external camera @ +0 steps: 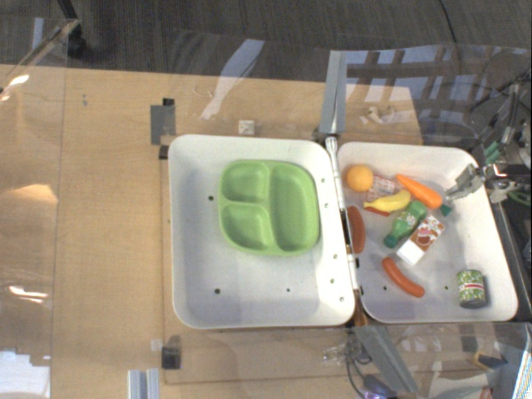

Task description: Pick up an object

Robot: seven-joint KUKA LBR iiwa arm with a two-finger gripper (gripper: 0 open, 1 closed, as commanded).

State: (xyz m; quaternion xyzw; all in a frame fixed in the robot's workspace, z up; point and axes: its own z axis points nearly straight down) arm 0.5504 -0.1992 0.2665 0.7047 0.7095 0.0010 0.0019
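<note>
A toy carrot lies aslant near the back of the right bin, its green tip toward the bin's right wall, and appears to be the likeliest pick, since the gripper sits just beside that tip at the bin's right edge; whether its fingers are spread or closed cannot be told at this size, and nothing is seen between them. To do the step well, the arm would likely need to centre over the carrot's body, turn the fingers across its narrow width rather than along it, and come down clear of the yellow banana touching the carrot's left end. Around it the right bin holds one orange, one green bottle, one small carton, one can near the front right corner, and two red sausages, one along the left wall and another toward the front. The left bin holds a single green divided plate with three compartments.
</note>
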